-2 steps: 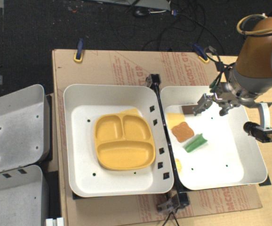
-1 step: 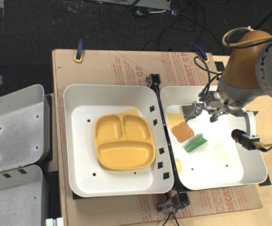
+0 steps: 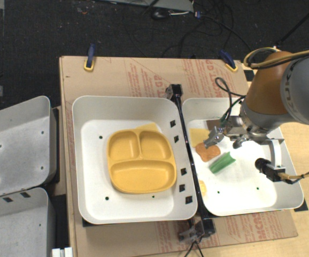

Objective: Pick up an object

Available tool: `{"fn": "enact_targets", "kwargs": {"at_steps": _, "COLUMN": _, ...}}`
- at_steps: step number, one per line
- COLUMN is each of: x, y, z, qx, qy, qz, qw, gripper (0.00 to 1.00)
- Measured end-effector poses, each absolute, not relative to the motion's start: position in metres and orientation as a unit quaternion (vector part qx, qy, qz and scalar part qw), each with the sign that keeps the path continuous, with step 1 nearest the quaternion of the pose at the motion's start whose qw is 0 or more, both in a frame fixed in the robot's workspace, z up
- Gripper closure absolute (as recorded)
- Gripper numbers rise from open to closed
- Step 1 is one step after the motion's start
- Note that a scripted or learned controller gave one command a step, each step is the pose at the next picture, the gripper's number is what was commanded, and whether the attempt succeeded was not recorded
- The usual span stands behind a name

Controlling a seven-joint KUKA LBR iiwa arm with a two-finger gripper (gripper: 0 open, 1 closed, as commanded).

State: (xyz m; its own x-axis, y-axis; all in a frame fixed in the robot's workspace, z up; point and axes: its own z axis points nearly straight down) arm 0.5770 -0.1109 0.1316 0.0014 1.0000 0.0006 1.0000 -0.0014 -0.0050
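Two bins: left bin [image 3: 85, 143] holds a yellow tray [image 3: 141, 162]. Gripper [image 3: 225, 138], fingers apart and holding nothing, hangs over right bin [image 3: 250, 197] beside a green block [image 3: 221, 163]. Board [image 3: 144, 79] print unreadable.

A bulky grey arm [image 3: 304, 87] with an orange band [image 3: 267, 87], black cables and a metallic gripper [image 3: 226, 138].

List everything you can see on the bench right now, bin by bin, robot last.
left bin: 1, white, left half of the bench
divided plate: 1, yellow, in the left bin
right bin: 1, white, right half of the bench
brown piece: 1, orange-brown, right bin, near the divider
green piece: 1, green, right bin, beside the brown piece
yellow piece: 1, yellow, right bin, upper left
arm: 1, grey and orange, over the right bin
hand: 1, metal, above the brown piece
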Motion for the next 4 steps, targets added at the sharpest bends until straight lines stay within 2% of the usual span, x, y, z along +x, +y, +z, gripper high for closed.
{"fn": "enact_targets", "kwargs": {"at_steps": 1, "x": 0.579, "y": -0.111, "z": 0.145, "qx": -0.708, "qy": -0.706, "qz": 0.0, "qw": 0.0, "gripper": 1.0}}
{"fn": "enact_targets", "kwargs": {"at_steps": 3, "x": 0.579, "y": -0.118, "z": 0.271, "qx": -0.706, "qy": -0.708, "qz": -0.0019, "qw": -0.003, "gripper": 1.0}}
{"fn": "enact_targets", "kwargs": {"at_steps": 4, "x": 0.58, "y": -0.118, "z": 0.276, "qx": -0.706, "qy": -0.708, "qz": -0.0005, "qw": -0.001, "gripper": 1.0}}
